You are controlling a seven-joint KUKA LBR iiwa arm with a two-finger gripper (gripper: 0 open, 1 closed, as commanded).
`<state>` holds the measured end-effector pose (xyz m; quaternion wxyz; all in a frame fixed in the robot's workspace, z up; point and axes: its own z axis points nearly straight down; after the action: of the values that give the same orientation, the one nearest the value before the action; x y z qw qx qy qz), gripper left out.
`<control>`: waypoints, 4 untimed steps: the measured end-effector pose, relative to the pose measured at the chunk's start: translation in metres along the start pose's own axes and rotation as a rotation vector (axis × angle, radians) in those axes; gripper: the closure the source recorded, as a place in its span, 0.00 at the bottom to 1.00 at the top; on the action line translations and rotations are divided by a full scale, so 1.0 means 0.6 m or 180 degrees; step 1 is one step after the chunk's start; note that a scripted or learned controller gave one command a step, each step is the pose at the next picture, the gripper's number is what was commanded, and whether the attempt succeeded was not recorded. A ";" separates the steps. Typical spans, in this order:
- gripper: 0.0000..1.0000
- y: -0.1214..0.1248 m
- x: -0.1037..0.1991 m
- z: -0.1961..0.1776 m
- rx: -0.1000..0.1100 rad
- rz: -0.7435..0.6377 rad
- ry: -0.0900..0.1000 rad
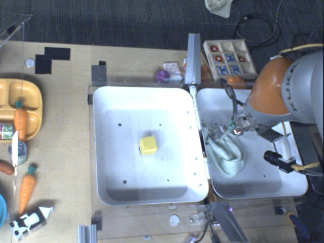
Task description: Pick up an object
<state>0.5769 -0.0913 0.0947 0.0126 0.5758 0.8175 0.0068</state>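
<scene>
Fixed overhead view of the bench with two white bins side by side. The left bin (116, 186) holds a single yellow block (148, 145), lying flat near its middle and well apart from every wall. The right bin (263, 184) holds a pale crumpled cloth (226, 153) against its left wall. The arm (283, 92) reaches in from the right, and its gripper (221, 132) sits low over the upper end of the cloth, just beside the divider between the bins (whether it is apart, together or clamped on anything cannot be told here, as metal and fabric blend into one another).

Step in hand, as judged: closing in on the cloth, the nearest object, for a grasp. To do it well, the descent should end on a raised fold of the fabric, not on a flat stretch, so that the closing pinches a ridge and does not slide off. The tool should also keep off the left wall, which stands very near and could block one side. The lift should be straight up and slow, since a limp cloth drags and may snag on the rim. The block remains the simpler target should the cloth slip, being rigid and in open space.
</scene>
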 end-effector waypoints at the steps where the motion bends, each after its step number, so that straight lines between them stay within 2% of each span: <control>1: 1.00 0.006 0.002 -0.020 -0.0019 -0.0009 0.0001; 2: 1.00 0.143 -0.024 -0.151 0.0040 -0.0911 0.0029; 3: 1.00 0.129 -0.115 -0.290 0.0046 -0.0513 0.0025; 4: 1.00 0.089 -0.054 -0.247 0.0048 -0.1872 0.0049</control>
<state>0.6337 -0.1033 0.2447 0.0035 0.3141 0.9494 0.0011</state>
